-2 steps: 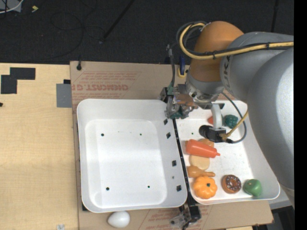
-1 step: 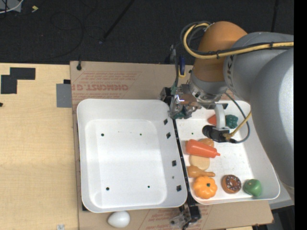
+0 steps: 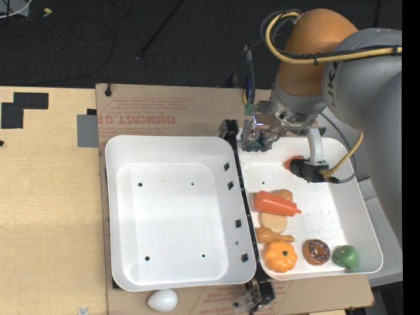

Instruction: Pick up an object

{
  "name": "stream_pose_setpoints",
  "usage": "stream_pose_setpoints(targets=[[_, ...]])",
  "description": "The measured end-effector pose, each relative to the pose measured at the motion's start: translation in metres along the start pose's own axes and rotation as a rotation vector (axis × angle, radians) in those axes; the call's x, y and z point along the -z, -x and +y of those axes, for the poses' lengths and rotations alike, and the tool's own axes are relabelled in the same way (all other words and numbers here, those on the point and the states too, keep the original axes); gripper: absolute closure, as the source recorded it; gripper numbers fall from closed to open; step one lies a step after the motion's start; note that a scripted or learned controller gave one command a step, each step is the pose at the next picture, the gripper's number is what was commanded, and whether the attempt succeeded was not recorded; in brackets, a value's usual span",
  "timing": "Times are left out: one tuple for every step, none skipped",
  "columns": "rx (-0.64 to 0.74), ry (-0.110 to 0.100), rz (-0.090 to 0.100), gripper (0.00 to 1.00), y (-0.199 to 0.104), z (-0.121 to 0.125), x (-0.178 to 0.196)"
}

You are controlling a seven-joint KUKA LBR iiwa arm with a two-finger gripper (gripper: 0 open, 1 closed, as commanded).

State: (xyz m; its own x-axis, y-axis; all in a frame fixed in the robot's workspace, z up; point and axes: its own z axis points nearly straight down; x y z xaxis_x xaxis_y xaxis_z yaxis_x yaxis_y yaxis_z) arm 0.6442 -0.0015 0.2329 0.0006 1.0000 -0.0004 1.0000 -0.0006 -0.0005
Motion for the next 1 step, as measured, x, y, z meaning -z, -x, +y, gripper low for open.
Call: stream_pose_setpoints(targets=[[0.003,-0.006,0.000,1.00,-0.0227,-0.0009,-0.0116]])
